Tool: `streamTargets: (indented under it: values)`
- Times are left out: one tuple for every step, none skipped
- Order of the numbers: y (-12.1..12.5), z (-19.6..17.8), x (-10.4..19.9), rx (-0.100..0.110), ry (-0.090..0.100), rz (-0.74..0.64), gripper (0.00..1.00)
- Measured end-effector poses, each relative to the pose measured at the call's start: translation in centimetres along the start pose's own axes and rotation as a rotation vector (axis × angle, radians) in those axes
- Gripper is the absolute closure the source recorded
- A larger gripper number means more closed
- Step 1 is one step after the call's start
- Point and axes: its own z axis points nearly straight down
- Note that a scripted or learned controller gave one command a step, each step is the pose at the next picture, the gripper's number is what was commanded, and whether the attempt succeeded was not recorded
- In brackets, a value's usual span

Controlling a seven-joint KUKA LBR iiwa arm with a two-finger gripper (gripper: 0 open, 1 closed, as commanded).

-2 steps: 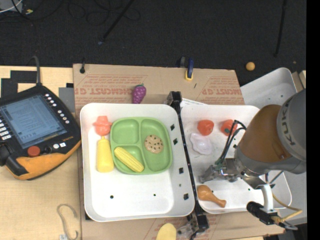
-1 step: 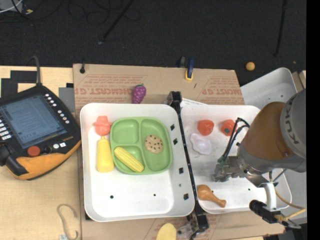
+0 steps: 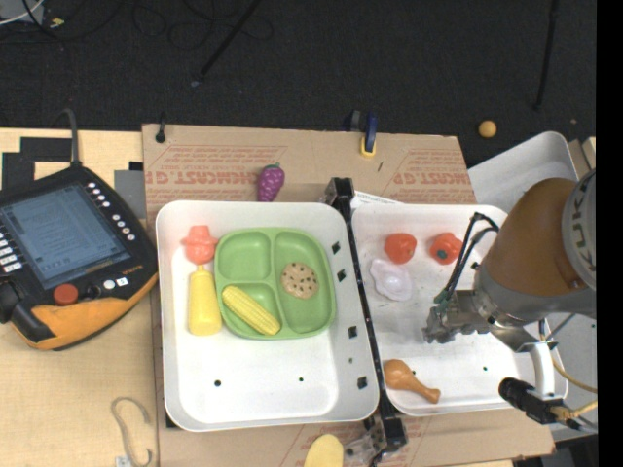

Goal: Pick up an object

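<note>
Camera view: pincer hangs low over the right bin, mid-floor; can't tell if it's clenched or released, tips too dark and small, and nothing seen between them. Arm comes in from the right, covering that bin's right part.

Room: bare white floor just below and right of pincer, up to the bin's near rim. Divider rails between the bins sit well left of pincer. Far rim is above it, past the toys.

Right bin contents, rel. to pincer: clear cup just up-left, apart from it; red tomato further up-left; red-green strawberry straight above, near the cable; drumstick below-left, close to the near rim. Any of these could be the pick object, none touched.

Left bin, well left of pincer: green tray w/ corn and cookie in separate compartments; yellow bottle beside tray's left edge, pink toy just above the bottle.

Outside bins: purple grapes on cardboard far up-left, lemon below-left at bench edge, pendant far left
</note>
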Motion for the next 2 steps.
streamTargets:
  values:
    - [0.2,-6.3,0.1,-0.004,-0.001,0.000,1.00]
    - [0.2,-8.9,0.0,-0.002,-0.001,0.000,1.00]
